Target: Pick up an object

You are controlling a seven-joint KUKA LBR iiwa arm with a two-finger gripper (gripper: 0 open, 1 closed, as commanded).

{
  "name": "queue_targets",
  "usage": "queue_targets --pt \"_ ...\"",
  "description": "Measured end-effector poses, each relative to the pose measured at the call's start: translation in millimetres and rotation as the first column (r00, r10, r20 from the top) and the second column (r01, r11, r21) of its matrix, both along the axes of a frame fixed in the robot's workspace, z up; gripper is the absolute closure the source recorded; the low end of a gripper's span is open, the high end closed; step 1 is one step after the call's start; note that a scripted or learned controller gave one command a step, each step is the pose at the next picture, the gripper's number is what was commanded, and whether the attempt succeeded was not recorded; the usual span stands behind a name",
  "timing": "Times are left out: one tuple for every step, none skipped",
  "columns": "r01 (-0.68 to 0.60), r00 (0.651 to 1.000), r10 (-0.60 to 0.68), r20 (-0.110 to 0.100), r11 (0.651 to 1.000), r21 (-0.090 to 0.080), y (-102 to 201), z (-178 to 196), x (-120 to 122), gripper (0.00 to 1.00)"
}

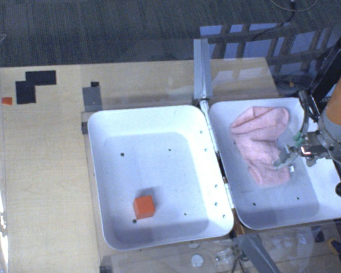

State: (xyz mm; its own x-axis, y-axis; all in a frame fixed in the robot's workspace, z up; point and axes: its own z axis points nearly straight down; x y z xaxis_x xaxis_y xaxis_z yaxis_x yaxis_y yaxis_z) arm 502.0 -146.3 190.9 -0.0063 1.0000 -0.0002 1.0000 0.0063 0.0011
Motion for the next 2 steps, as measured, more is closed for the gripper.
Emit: queue_targets --pt "-0.078 0.997 0.078 0.007 0.997 -0.001 2.5 -95.7 41.5 0.00" --pt "0.063 0.998 -0.063 0.013 0.998 -0.001 -58.9 -101.0 97.2 0.00"
